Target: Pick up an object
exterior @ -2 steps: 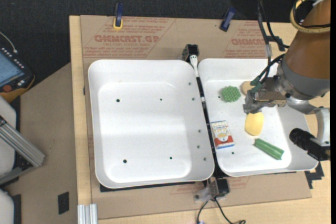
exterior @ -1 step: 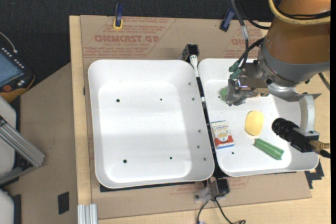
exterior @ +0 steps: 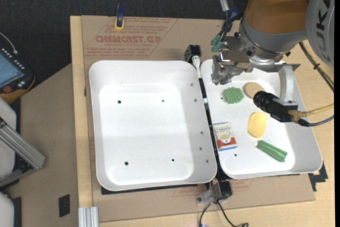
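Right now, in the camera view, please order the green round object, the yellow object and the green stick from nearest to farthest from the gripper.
1. Green round object, just beside the gripper.
2. Yellow object, mid-bin.
3. Green stick, near the right bin's front edge.

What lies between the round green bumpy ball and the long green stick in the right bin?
In the camera view, a pale yellow rounded block lies between the round green bumpy ball and the long green stick.

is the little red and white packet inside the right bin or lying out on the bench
Inside the right bin. The red and white packet lies flat on its white floor, just right of the divider between the bins.
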Action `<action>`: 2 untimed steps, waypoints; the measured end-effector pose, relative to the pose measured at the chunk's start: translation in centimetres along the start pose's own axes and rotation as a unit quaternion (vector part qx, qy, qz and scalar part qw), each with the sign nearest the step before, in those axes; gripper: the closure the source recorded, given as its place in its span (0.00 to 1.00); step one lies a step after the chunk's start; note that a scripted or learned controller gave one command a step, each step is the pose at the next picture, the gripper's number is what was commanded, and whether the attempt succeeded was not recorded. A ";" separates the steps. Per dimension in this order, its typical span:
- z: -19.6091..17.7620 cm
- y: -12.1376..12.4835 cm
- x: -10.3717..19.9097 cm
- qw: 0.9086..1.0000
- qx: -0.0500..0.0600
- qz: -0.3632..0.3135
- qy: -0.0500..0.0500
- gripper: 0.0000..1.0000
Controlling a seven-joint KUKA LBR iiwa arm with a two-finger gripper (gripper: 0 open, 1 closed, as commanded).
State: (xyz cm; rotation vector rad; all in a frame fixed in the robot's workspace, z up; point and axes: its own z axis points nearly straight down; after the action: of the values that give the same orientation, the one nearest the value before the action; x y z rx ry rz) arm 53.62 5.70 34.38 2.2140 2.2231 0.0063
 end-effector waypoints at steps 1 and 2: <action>5.6 -3.7 0.8 1.000 0.008 0.003 0.000 1.00; -5.0 -5.7 10.1 1.000 -0.003 -0.004 0.004 1.00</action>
State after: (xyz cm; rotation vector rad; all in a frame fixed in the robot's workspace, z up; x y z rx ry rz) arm 47.88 15.82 39.35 2.2046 2.2334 0.0214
